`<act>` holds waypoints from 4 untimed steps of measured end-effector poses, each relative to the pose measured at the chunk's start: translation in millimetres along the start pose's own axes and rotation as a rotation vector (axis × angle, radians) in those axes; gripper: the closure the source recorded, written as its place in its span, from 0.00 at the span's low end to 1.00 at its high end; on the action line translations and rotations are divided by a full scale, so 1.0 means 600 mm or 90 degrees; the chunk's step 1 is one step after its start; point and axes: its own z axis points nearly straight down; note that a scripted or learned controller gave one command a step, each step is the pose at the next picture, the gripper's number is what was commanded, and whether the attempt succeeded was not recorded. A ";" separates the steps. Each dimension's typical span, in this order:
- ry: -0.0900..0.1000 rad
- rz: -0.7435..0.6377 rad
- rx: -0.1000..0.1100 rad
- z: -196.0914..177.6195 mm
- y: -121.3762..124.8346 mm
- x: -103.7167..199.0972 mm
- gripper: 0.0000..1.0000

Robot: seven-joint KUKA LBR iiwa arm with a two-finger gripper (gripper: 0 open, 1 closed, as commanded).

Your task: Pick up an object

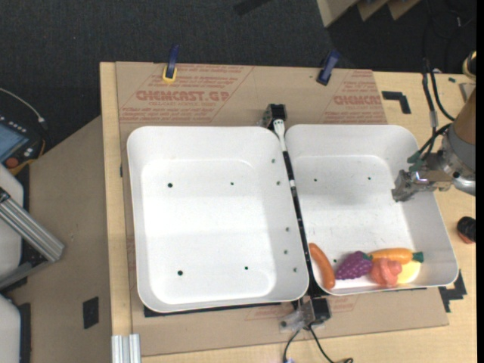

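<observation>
Several toy foods lie along the front edge of the right bin [355, 146]: an orange sausage [321, 265], a purple grape bunch [354, 265], a carrot [395, 255] with a green end, and a pink and yellow piece [390, 272]. My gripper [404, 186] hangs over the right bin's right side, well behind the foods, with nothing seen between its fingers.
The left bin [151, 150] lies beside the right one, joined by a black seam. Both rest on a cardboard sheet [227, 89] held by two clamps at the back. Cables run along the right edge by the arm.
</observation>
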 end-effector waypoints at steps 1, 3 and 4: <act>0.000 -0.002 -0.003 -0.111 -0.084 0.069 0.00; 0.002 0.000 0.008 0.039 -0.041 0.149 0.00; -0.002 -0.001 -0.013 -0.287 -0.080 0.144 0.00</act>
